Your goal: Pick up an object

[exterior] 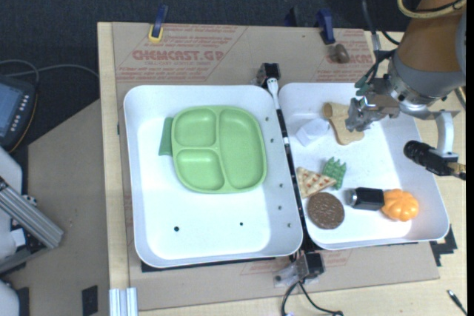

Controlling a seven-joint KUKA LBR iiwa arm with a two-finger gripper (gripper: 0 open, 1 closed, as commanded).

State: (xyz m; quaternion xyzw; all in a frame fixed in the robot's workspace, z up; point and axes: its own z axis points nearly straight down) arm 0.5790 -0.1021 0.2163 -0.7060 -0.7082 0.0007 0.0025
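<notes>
Hovering low over the tan piece [342,123] in the right bin [437,222], the gripper [358,117] had lifted nothing yet, its grip impossible to tell, pickup remaining.

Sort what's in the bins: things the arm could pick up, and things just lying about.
For the pick:
gripper, over the tan piece
clear cup
green toy
waffle piece
brown disc
black block
orange pepper

Lying about:
green divided plate, left bin
clamps
</notes>
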